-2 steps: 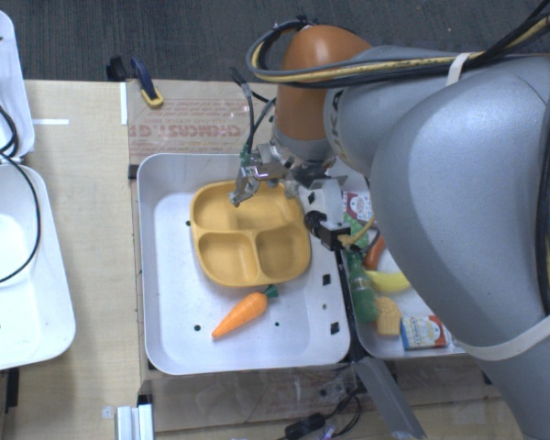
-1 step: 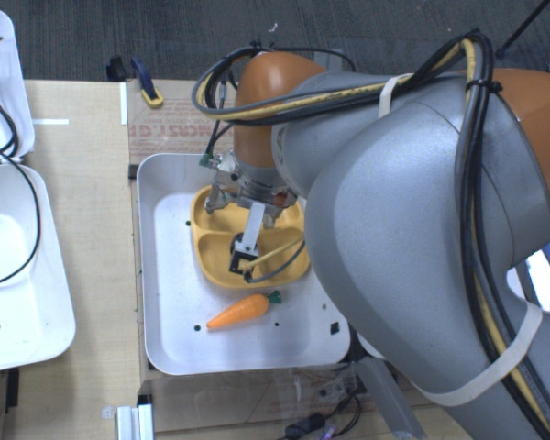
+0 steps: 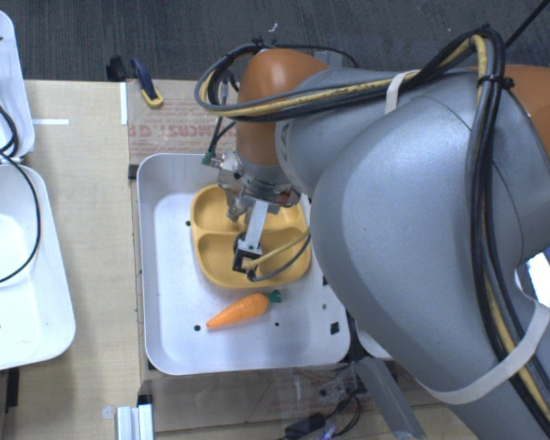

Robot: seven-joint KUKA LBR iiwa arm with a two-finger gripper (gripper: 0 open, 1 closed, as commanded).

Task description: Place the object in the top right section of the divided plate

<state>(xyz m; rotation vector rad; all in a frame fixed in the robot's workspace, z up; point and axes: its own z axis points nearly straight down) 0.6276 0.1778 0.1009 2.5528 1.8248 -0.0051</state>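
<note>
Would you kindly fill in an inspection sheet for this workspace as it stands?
Surface: shallow white bin on a tan bench; a second white bin sits to its left.
Job's things: orange toy carrot with a green top lies on the bin floor, just below the yellow divided plate, outside its sections.
Clutter: nothing seen in the bin; small blue-and-yellow tool on the bench's far edge.
Grippers: gripper is over the plate, its fingers too unclear to judge.
Cables: black cable loops over the left bin; yellow-black hose along the arm.
Surroundings: dark carpet.
</note>
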